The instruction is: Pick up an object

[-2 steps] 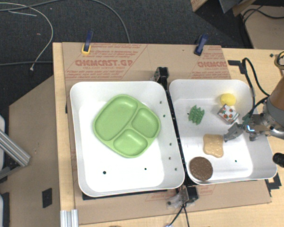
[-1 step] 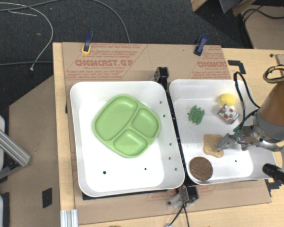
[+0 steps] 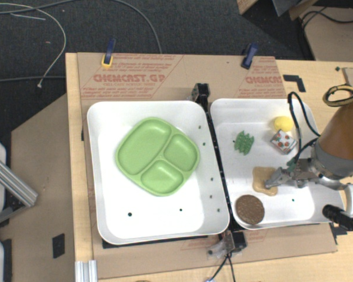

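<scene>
In the right bin (image 3: 223, 157), a tan flat piece (image 3: 262, 180) is seen lying just left of the gripper (image 3: 275, 181), long axis running roughly up-down in view. Fingertips are seen at its right edge; whether anything is clasped cannot be told.

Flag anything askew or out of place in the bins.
The green plate in the left bin lies rotated, corners skewed to the bin walls. Right bin: nothing spilled or damaged.
</scene>
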`<state>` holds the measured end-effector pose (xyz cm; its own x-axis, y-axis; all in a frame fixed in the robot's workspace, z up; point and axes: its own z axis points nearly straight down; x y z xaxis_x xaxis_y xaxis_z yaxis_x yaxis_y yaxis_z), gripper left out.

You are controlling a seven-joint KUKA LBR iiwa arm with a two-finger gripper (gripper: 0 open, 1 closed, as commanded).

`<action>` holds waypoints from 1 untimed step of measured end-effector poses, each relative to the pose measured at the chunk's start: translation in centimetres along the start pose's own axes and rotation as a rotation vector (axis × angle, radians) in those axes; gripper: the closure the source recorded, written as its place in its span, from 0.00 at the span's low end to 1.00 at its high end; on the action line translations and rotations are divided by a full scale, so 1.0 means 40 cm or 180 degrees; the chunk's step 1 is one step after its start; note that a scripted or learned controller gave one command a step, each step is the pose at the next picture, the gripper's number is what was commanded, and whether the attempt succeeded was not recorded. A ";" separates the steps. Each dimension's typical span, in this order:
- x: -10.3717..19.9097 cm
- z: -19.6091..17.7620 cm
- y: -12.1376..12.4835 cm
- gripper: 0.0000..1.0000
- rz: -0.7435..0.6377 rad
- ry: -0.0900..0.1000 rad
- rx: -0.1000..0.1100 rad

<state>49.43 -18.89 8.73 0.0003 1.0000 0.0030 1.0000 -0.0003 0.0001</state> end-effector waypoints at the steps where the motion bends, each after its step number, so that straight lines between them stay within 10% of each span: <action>1: 0.003 -0.032 0.006 1.00 -0.0002 0.0003 -0.0024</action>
<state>49.68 -18.77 10.00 -0.0004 1.0000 0.0040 1.0000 0.0004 0.0076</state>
